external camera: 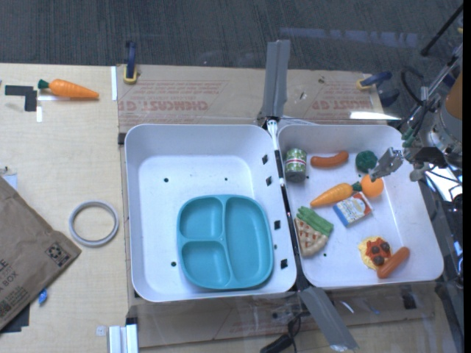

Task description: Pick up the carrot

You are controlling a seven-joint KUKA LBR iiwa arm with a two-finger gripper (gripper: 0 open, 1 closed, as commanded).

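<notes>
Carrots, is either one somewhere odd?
Yes. One carrot lies outside both bins, on the bench at far left. The other carrot lies in the right bin among the toy food, near the gripper.

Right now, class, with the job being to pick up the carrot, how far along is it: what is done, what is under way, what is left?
Done: the tool has reached over the right bin, near the orange fruit.
Under way: the approach; it hangs just right of the carrot, which lies flat beside the small carton.
Left: moving onto the carrot, gripping and lifting it.
</notes>
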